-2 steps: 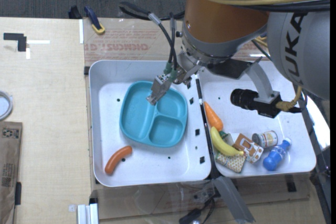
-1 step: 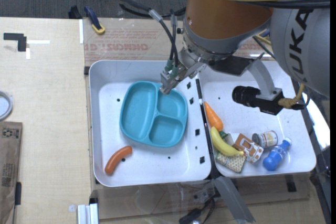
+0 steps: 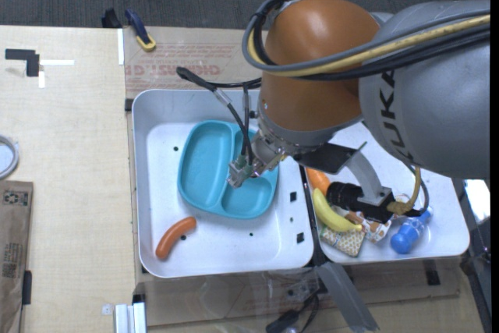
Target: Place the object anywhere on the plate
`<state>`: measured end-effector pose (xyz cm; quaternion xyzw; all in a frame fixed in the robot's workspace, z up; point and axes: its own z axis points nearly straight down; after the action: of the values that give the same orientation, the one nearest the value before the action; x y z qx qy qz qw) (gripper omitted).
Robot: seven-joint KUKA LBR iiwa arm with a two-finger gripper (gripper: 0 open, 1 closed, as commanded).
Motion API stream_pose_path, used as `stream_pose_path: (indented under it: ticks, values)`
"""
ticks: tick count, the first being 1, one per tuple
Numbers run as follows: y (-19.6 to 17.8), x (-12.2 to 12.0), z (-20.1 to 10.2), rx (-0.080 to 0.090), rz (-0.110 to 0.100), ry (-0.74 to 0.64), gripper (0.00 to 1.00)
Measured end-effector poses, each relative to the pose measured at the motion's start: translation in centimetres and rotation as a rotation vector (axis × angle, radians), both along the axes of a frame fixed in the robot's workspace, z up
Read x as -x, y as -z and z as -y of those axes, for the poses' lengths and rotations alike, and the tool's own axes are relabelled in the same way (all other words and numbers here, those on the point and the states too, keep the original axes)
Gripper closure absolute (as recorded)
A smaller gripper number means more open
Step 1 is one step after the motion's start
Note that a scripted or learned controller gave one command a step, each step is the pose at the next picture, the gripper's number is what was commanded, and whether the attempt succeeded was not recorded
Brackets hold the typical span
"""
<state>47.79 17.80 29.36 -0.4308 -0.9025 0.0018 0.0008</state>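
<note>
Plate (image 3: 207, 168) lies blue in the left bin (image 3: 148, 191), and the end effector (image 3: 240, 171) hovers over its right half, its state impossible to tell. No object is visibly held; a sausage (image 3: 175, 236) lies below-left of the plate, so placement looks undone.

Blue plate (image 3: 209, 168), orange sausage (image 3: 175, 236), yellow banana (image 3: 334, 214), white bins (image 3: 148, 191).

grey kuka arm (image 3: 437, 82) with glossy orange band (image 3: 320, 66), looped black and yellow cables (image 3: 343, 62).
</note>
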Motion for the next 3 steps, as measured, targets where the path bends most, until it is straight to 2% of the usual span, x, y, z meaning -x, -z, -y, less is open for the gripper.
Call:
stream_pose_path:
  ticks: [1, 2, 3]
  values:
    - [7.0, 0.0, 4.8, -0.002, 0.001, -0.335, 1.00]
    - [6.7, 0.0, 0.1, -0.003, 0.003, -0.607, 1.00]
    - [6.7, 0.0, 0.1, -0.003, 0.003, -0.608, 0.00]
